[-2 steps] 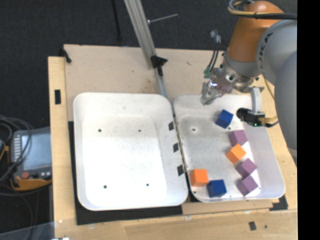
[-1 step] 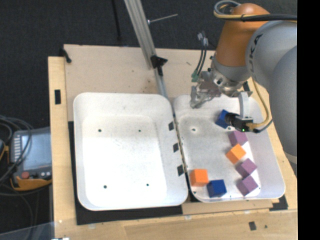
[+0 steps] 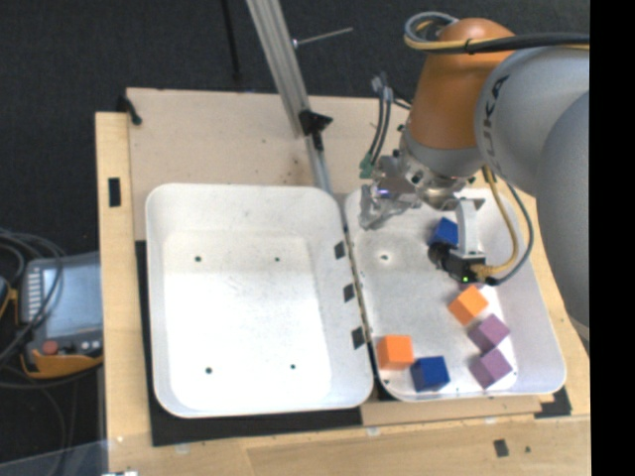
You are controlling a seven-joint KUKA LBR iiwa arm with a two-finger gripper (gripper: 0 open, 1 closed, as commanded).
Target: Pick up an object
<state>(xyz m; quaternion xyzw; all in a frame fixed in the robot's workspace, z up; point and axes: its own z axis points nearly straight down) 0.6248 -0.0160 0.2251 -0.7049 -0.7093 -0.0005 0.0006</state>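
Observation:
The right bin (image 3: 402, 266) holds several small blocks. A blue block (image 3: 444, 232) lies just right of the wrist, partly hidden by it. An orange block (image 3: 468, 304) and two purple blocks (image 3: 488, 330) (image 3: 491, 367) sit along the right side. Another orange block (image 3: 397, 350) and a blue block (image 3: 430, 373) rest near the front edge. My gripper (image 3: 376, 207) hangs over the bin's back left corner, close to the wall between the bins, apart from every block.
The left bin (image 3: 248, 296) lies beside the right one. A slanted metal post (image 3: 288, 77) rises behind the bins, near the gripper. The arm's bulk covers the right bin's back right part.

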